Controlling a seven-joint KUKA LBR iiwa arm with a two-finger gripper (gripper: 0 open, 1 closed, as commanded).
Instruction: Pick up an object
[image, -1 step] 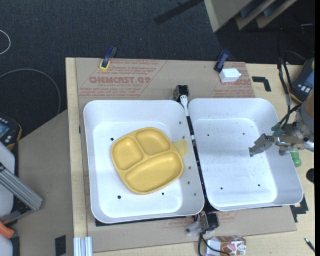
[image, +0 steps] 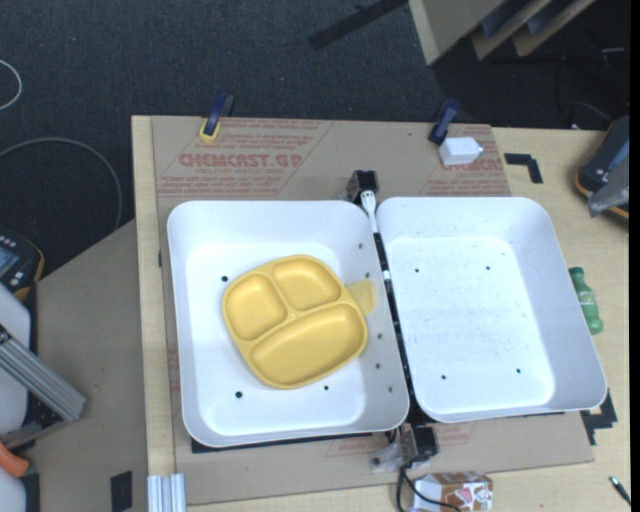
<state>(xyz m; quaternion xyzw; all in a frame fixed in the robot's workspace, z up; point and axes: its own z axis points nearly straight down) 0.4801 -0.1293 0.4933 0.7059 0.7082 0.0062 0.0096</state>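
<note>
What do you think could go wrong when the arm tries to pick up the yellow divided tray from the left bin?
1. The yellow three-compartment plastic tray is wide and low, so a grasp across it may simply slip off; only its rim looks pinchable.
2. Its small tab points at the shallow white left bin's right wall, leaving little room there.
3. It is the one object, so a miss grabs nothing.

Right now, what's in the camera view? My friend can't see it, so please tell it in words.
A yellow plate with three sections lies in the left white bin. The right bin sits touching it on a brown bench. At the right edge, a grey part of the arm pokes in above the bench.
</note>
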